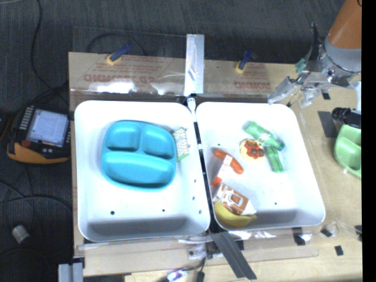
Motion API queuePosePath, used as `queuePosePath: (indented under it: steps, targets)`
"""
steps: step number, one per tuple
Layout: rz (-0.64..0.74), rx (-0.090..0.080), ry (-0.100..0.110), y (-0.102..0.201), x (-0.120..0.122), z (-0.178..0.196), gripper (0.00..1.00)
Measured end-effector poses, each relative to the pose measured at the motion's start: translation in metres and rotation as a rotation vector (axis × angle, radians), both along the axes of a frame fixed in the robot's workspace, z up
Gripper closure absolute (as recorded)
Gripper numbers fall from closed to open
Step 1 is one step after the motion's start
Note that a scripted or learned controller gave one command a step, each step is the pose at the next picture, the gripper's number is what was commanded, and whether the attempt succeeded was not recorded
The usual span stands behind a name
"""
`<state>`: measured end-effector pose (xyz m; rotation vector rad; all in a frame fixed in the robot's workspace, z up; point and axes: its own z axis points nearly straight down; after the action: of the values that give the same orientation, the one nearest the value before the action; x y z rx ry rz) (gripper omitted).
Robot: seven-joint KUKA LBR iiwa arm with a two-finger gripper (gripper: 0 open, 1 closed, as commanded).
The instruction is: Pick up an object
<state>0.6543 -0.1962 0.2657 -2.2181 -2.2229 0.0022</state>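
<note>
The right bin (299,187) holds several small items. Two green packets (265,138) lie at its back, with a round orange and red piece (254,150) beside them. An orange-red stick (230,161) rests on a white and orange wrapper (225,173). An orange and white box (236,200) sits on a yellow banana (235,220) at the front left corner. My gripper (294,94) hangs above the bench just beyond the bin's back right corner. Its two fingers stand apart, open, with nothing between them.
The left bin (94,216) carries a blue divided plate (141,154) and a small white-green item (181,143) by the shared wall. A green object (349,148) sits on the bench at the far right. A metal post (194,63) stands behind the bins.
</note>
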Motion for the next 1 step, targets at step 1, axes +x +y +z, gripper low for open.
queuePosePath:
  steps: [1]
  targets:
    - [0.126,0.000,0.001,0.0178,-0.0562,-0.1099,0.00]
